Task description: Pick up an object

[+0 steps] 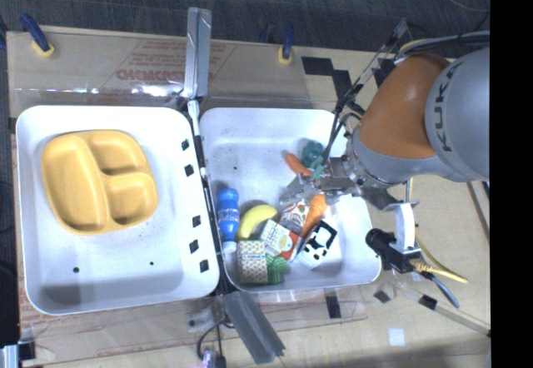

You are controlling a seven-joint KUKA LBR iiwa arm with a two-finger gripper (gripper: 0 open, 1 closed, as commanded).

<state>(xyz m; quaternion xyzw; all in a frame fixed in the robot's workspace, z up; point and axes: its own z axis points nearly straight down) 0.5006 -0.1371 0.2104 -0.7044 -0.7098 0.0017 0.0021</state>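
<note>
Nearest clutter: a checked green-and-white packet point(252, 261) lies at the near rim of the right bin point(250, 129), with a black-and-white patterned card point(317, 242) just beside it to the right.
Middle of the pile: a yellow banana-like piece point(257, 219) lies touching a blue bottle point(226, 206), whose long axis runs near to far along the bin's left wall.
Task's thing: an orange carrot-like piece point(313, 214) is the likeliest pick; it lies in the right bin, in the right part of the pile, tilted from near-left to far-right.
Look of it: small, slim, bright orange, partly overlapped by a printed packet point(293, 216) on its left, so its lower end is hidden.
Gripper: the gripper point(321, 186) hangs low over the pile, right at the upper end of the orange piece; it is too tangled with the clutter to tell whether it is spread or pressed together, and nothing is plainly seen pinched.
Key relation: the orange piece lies just below and slightly left of the gripper in the view, near enough that they may touch.
Farther items: a second orange piece point(295, 163) and a teal object point(314, 153) lie just beyond the gripper.
Left bin: a yellow divided tray point(100, 179) sits in the left bin point(50, 275), well apart from the arm.
</note>
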